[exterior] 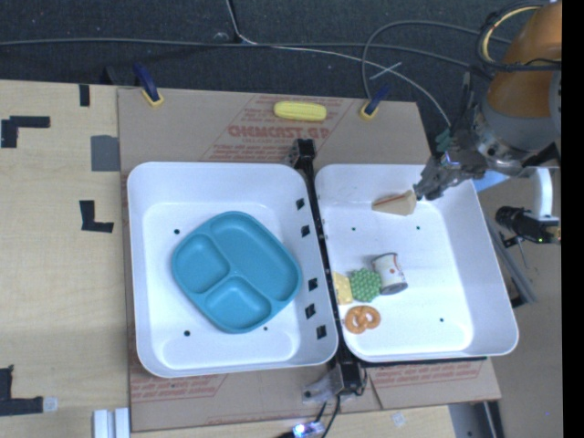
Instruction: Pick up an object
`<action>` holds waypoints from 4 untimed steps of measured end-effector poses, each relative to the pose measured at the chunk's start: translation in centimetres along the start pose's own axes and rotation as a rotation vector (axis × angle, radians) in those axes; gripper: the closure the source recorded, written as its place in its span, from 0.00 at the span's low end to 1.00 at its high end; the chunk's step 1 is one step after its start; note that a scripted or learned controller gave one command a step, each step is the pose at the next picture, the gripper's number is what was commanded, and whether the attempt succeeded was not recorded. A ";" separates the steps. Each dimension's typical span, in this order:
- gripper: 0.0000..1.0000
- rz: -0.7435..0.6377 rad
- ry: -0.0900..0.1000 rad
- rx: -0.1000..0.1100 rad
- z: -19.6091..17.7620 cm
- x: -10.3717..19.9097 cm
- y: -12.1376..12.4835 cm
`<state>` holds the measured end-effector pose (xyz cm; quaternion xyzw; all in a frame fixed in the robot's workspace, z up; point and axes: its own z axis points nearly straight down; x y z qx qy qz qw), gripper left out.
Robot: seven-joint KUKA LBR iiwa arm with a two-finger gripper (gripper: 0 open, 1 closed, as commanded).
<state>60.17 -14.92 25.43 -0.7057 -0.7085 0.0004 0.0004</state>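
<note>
The gripper (431, 187) hangs over the right bin (474, 272) near its far right corner, tip just beside a tan wedge (395, 203) by the far wall; a small can (390, 273), green piece (365, 285) and pretzel (362, 318) cluster near the left wall

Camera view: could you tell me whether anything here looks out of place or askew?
One thing: a yellow banana-like toy lies on the cardboard behind the bins, outside both. The blue tray sits skewed in the left bin. The right bin's small items look ordinary.
</note>
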 end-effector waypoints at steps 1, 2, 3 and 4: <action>1.00 -0.002 0.000 0.000 1.1 6.1 0.7; 1.00 -0.002 0.001 -0.001 0.5 11.1 1.9; 1.00 -0.002 0.000 0.000 1.6 16.7 3.5; 1.00 -0.002 0.000 0.000 2.2 22.5 4.9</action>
